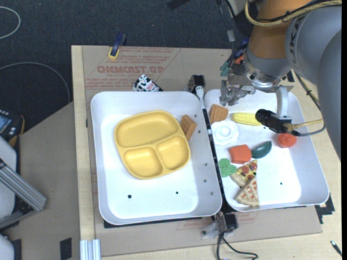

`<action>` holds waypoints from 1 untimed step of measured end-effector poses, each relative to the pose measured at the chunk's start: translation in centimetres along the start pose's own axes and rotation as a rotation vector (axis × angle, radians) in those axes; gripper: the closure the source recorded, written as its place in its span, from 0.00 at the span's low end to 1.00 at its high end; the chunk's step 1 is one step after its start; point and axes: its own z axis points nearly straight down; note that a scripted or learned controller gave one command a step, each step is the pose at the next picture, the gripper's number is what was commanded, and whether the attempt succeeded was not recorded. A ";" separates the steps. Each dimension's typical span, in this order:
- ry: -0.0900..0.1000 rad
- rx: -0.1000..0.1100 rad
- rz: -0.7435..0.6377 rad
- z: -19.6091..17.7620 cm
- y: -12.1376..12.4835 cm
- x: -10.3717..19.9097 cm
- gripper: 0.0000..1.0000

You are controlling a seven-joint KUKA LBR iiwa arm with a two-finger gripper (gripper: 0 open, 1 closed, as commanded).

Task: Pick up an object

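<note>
My gripper (231, 96) hangs over the back left corner of the right bin (309, 167), open, with nothing between its fingers. Just in front of it lies a brown toast piece (218, 113). A yellow corn cob (245, 118) lies to the right of the toast, and a white fried egg (224, 131) sits below it. Further forward are a red block (240, 154), a teal leaf-shaped piece (262, 149), a red tomato (287, 140), a green lettuce piece (225, 169) and two pizza slices (249, 193).
The left bin (146, 194) holds a yellow divided plate (152, 143) with a brown cracker (188, 126) at its right edge. Behind the bins, a small black-and-white object (145, 84) and a blue-yellow clip (116, 46) lie on the board.
</note>
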 end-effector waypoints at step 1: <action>0.001 0.004 0.001 0.0 -0.2 -0.3 1.00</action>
